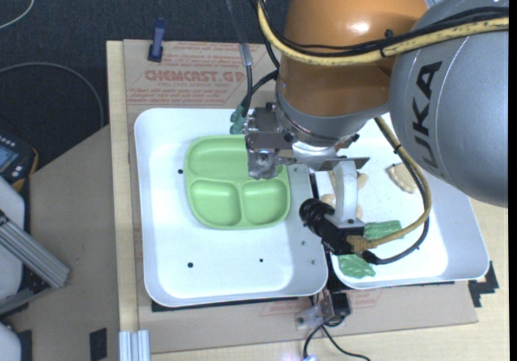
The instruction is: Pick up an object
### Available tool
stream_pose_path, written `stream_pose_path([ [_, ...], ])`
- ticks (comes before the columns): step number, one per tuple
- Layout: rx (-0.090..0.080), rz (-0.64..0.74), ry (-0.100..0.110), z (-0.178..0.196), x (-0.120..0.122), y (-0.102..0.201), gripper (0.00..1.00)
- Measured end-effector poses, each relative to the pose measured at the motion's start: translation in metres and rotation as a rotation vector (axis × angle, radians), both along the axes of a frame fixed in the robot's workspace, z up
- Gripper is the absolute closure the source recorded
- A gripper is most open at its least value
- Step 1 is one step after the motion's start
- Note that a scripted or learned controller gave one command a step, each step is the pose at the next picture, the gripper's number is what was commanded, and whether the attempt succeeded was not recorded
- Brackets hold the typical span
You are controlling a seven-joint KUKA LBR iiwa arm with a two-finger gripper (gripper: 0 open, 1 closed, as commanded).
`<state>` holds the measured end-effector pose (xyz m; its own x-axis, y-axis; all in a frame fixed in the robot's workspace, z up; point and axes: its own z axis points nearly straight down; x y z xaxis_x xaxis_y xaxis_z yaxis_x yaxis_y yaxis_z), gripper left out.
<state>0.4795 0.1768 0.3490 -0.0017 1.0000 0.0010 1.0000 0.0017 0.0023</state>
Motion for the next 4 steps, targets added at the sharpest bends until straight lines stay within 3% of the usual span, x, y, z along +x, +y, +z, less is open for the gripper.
stream_pose_path([
  [1, 0.001, -0.002, -0.003, 0.045, 0.0, -0.014, 1.0],
  [3, 0.0, 0.001, -0.003, 0.063, 0.001, -0.012, 1.0],
  [4, -0.005, 0.004, 0.015, -0.047, -0.003, 0.046, 1.0],
])
